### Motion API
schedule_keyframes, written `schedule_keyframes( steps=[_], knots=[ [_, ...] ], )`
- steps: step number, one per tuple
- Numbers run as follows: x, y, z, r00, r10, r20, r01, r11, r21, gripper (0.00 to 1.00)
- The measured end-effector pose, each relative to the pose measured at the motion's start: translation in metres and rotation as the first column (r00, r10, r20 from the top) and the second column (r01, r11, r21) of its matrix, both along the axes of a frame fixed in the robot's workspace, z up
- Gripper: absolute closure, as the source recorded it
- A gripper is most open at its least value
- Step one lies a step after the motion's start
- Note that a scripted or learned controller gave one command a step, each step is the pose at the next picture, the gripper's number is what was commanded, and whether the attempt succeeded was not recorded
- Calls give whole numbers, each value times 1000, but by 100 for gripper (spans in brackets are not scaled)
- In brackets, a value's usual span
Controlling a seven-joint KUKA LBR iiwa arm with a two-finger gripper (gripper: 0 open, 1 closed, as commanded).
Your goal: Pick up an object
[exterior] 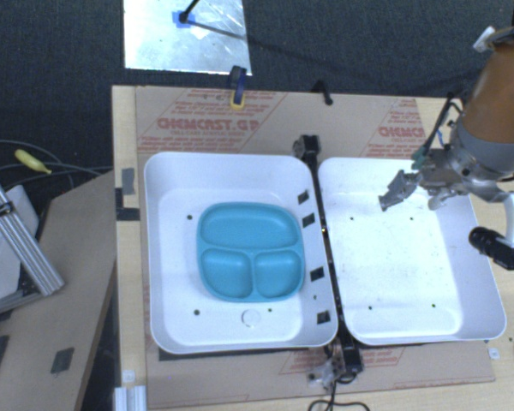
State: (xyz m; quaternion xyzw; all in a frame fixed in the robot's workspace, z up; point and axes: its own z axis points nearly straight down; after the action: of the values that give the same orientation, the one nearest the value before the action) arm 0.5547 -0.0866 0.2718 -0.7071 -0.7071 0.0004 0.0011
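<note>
Claw (409, 187) of mine hangs over the upper part of the right bin (411, 315), its dark fingers pointing toward the divider; whether they are parted or closed I cannot tell from this slant, though nothing sits between them as far as I can see. So the pick, as I judge it, is hardly begun: no object is lifted, and I am not over one.

What I could take lies well off to my far side, across the divider, in the left bin (167, 229): a blue tray (250, 251). It looks like moulded plastic, smooth and matte, a rounded rectangle with three shallow compartments, one wide and two smaller. Low, broad and flat on the floor, it offers little but its thin rim to pinch, which I expect will be awkward.

Both bins are shallow white plastic with rounded corners. They rest on a brown printed cardboard sheet (214, 118) on the worktop.
</note>
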Motion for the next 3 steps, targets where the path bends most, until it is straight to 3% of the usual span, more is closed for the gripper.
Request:
schedule_keyframes(
  steps=[1,2,3],
  knots=[
    [-2,-18,-135,1000,-1,-6,1,1000,0,0],
    [-65,-3,-190,1000,0,0,0,1000,0,0],
    [-61,-5,-176,1000,0,7,0,1000,-3,100]
  ],
)
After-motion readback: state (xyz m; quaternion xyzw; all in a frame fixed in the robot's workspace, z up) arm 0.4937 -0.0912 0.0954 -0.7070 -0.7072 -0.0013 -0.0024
